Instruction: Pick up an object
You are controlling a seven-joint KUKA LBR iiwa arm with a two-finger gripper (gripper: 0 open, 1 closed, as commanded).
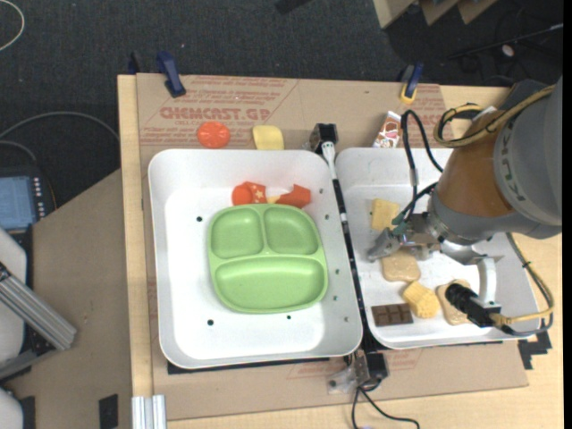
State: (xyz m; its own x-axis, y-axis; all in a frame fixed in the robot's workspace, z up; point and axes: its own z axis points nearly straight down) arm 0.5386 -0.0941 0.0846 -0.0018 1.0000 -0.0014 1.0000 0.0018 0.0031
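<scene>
My gripper (390, 242) is low in the right bin (500, 329), near its left side. It hovers just above a tan biscuit-shaped piece (401, 267) and just below a pale yellow wedge (384, 212). A yellow chunk (421, 299), a dark brown chocolate bar (391, 314) and a brown and tan roll (459, 302) lie nearer the bin's front. The grey arm with its orange band (474, 186) covers the bin's right half.
The left bin (179, 266) holds a green divided plate (266, 257) with red and orange pieces (268, 193) behind it. On the bench behind the bins lie an orange item (213, 134), a yellow item (267, 138) and a small carton (388, 130). Blue clamps (170, 74) grip the far edge.
</scene>
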